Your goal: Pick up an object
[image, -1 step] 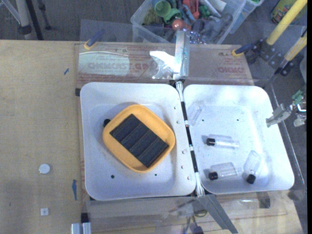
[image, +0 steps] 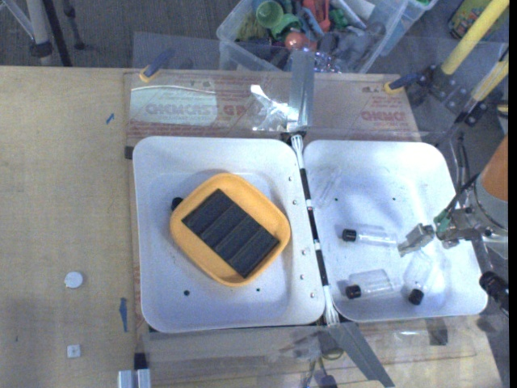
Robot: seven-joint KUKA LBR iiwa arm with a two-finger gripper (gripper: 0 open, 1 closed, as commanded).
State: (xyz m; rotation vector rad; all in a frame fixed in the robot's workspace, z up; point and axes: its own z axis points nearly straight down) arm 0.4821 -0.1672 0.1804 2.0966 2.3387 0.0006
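A yellow-orange rounded square pad (image: 230,228) with a black ridged panel on top lies tilted in the left bin (image: 153,217). The right bin (image: 380,164) holds three clear vials with black caps: one near the middle (image: 367,235), one at the front (image: 370,283) and one at the front right (image: 417,284). My gripper (image: 428,234) reaches in from the right, low over the right bin's right half. It is just right of the middle vial and above the front-right one. Nothing shows held in it.
A clear tub of colourful toys (image: 323,10) stands beyond the bins, behind a cardboard strip (image: 202,107). Bare wooden bench (image: 56,184) extends to the left. A metal divider (image: 311,217) runs between the bins. Yellow poles (image: 481,23) rise at the back right.
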